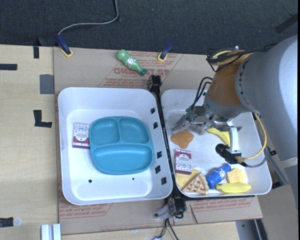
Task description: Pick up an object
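Camera view, from the left: the left bin point(65, 134) holds a small red and white carton point(81, 134) lying flat against its left side, touching a blue divided plate point(122, 145) that fills the middle of the bin. Behind the bins, on the cardboard sheet point(90, 69), a green bottle point(130, 62) lies on its side.

In the right bin point(260, 184), a tan bread-like piece point(183, 138) lies near the left wall, with a second red and white carton point(183, 160) just in front of it. Along the front wall sit a waffle-patterned slice point(195, 184), a blue bottle-like item point(217, 175), a yellow corn-like piece point(236, 175) and a yellow banana-shaped piece point(234, 187), packed close together.

The arm point(260, 84) comes in from the right, its orange band point(226, 86) above the wrist, bent down into the back half of the right bin. The gripper point(194, 118) points left and down, just behind the bread-like piece; whether it touches the piece is unclear. Its fingers blur against the bin floor, so I cannot tell whether they are parted or closed, and nothing is visibly between them. A curved yellow piece point(219, 133) lies under the wrist.
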